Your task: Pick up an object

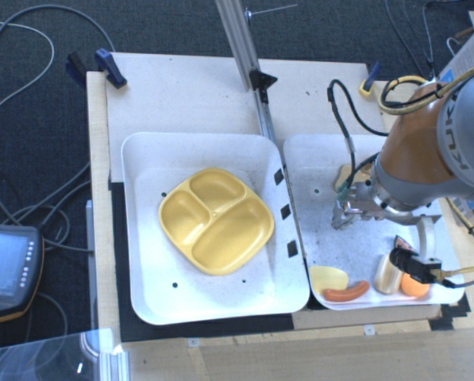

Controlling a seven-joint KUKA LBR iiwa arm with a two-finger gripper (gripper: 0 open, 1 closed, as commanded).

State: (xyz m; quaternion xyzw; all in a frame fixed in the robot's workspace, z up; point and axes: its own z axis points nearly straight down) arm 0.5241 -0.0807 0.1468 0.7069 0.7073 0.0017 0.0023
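My gripper [344,213] hangs over the left middle of the right bin [316,153], pointing down at bare bin floor. Several small things lie along that bin's front edge: a pale yellow piece [329,277], a red-orange sausage [346,293], a beige cylinder [388,275] and an orange ball [415,286]. All of them lie apart from the gripper, towards the front and right of it. A small tan thing [344,173] shows just behind the wrist, partly hidden.
In the left bin [141,236] a yellow divided plate [216,221] lies at the middle. A metal pole [240,30] slants down to the wall between the bins. The grey and orange arm [427,149] covers the right bin's right half.
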